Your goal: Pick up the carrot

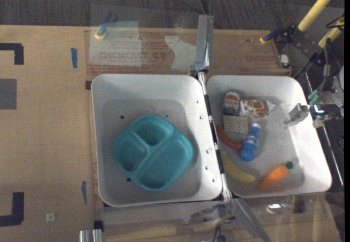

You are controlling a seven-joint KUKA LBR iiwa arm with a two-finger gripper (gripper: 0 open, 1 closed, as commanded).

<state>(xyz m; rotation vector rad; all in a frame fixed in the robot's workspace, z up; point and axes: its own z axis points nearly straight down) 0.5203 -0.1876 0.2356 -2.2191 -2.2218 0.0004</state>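
Carrot (275,175) lies on its side on the floor of the right bin (314,142), toward the near right corner, green top pointing up-right toward the bin wall. It touches nothing; the banana (238,171) is just beside its orange tip, to the left. This open position favours a top-down grasp across the body.

Other items cluster in the left half of the same bin: blue bottle (250,143), red pepper-like piece (228,137) along the divider, small carton (256,108), a can (231,102). Left bin (109,99) holds a teal sectioned plate (153,151), unrelated to the pick.

Gripper (298,115) sits at the right bin's right rim, above and away from the carrot. Too small and blurred; cannot tell whether it is spread or closed. Nothing visible in it.

Judgement: approach phase, pick not yet made. Next move needs travel toward the near corner and a descent; the wall close to the green top may limit clearance.
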